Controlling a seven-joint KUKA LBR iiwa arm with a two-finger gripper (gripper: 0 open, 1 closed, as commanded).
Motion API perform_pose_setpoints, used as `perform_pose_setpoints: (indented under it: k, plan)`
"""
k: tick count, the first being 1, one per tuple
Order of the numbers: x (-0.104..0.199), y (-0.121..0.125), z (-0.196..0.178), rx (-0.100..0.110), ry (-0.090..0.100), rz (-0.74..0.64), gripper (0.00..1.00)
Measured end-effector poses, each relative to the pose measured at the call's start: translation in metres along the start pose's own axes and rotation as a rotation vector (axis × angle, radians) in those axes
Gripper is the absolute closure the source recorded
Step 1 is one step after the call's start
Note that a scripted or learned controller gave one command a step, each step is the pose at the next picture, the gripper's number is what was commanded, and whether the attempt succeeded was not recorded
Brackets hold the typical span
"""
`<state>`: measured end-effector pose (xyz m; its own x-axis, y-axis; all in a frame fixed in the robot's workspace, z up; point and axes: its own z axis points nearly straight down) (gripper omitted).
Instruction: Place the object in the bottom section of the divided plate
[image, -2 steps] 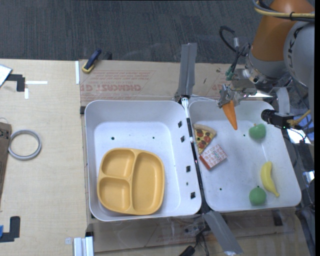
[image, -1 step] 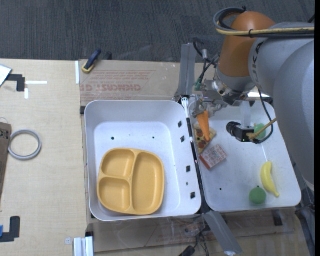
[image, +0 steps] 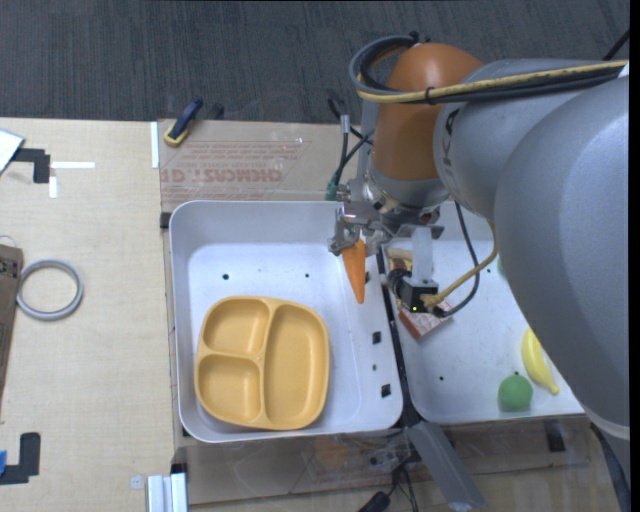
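Pale wooden bench (image: 80, 400) with dark carpet beyond it at twelve o'clock; two shallow white bins sit side by side on it.

Claw (image: 353, 243) hangs over the left bin (image: 260, 240), near that bin's two o'clock corner. Closed on a carrot (image: 355, 272): the thick end is pinched between the fingers, the orange body hangs point-down toward six o'clock, tip clear above the bin floor as far as can be judged. Orange band (image: 425, 110) of the arm sits directly at twelve o'clock of the claw, grey arm body (image: 560, 220) filling the three o'clock side. Yellow and black cables loop around the wrist.

Divided plate (image: 264, 362), yellow, lies flat in the left bin at seven o'clock of the claw, well apart from the carrot. Three sections: one long one on its three o'clock side, two smaller ones on its nine o'clock side.

Right bin (image: 470, 380), partly under the arm: a small red-and-white item (image: 428, 322) by the dividing wall, a green round fruit (image: 516, 392), a banana (image: 538, 362) just beside it at one o'clock.

Farther out on the bench: roll of tape (image: 48, 289) at nine o'clock, flat cardboard sheet (image: 240, 170) at the left bin's twelve o'clock edge, a blue-and-yellow tool (image: 184, 120) at its far corner.
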<state>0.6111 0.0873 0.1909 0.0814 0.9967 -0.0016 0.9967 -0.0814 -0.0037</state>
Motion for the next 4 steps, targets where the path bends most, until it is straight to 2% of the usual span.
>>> perform_pose_setpoints:
  k: [1, 2, 3, 4]
  plan:
    - [0.08, 0.01, 0.063, 0.0, -0.001, -0.072, 1.0]
    - [0.079, 0.01, 0.063, -0.001, -0.001, -0.071, 0.0]
    - [0.126, -0.035, -0.03, -0.003, -0.001, -0.327, 0.0]
    - [0.125, -0.035, -0.03, -0.003, -0.001, -0.327, 0.0]
